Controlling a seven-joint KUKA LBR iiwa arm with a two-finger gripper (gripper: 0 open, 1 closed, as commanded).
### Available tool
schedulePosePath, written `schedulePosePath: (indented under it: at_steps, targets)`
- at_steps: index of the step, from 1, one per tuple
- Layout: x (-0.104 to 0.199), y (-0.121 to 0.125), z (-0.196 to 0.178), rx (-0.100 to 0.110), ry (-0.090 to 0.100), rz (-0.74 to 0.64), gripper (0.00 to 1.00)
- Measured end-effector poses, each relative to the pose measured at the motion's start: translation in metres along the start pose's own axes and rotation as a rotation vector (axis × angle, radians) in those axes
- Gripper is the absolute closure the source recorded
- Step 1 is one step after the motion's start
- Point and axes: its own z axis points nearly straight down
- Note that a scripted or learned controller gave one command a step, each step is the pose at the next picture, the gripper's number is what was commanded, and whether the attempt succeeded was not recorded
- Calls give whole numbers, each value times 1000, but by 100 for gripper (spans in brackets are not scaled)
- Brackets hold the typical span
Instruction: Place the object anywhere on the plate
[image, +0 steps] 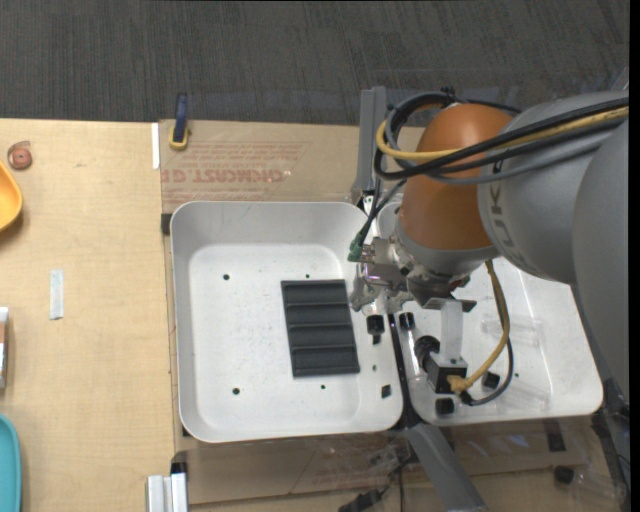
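A black ribbed rectangular slab (320, 327) lies flat in the left white bin (200, 300), right of its middle. My gripper (391, 325) hangs over the ridge where the two bins meet, just right of the slab's right edge. Its two dark fingertips (375, 327) stand apart, one on each side of the ridge, with nothing between them. A faint clear plastic thing (520, 335) lies in the right bin (570, 330), partly hidden by the arm. A small black bit (386, 391) sits in the left bin's near right corner.
The arm's orange band (455, 180) and grey body cover much of the right bin, with yellow cables looping below the wrist. Brown cardboard (250, 160) lies behind the bins. On the wooden bench to the left are an orange item (8, 200) and a teal item (8, 465).
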Motion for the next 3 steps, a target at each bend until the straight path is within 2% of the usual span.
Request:
schedulePosePath:
  at_steps: [1,2,3]
  targets:
    - [56,-39,-41,-3,-1,-3,100]
    - [65,28,-71,-1,-2,255,100]
    - [66,28,-71,-1,-2,256,0]
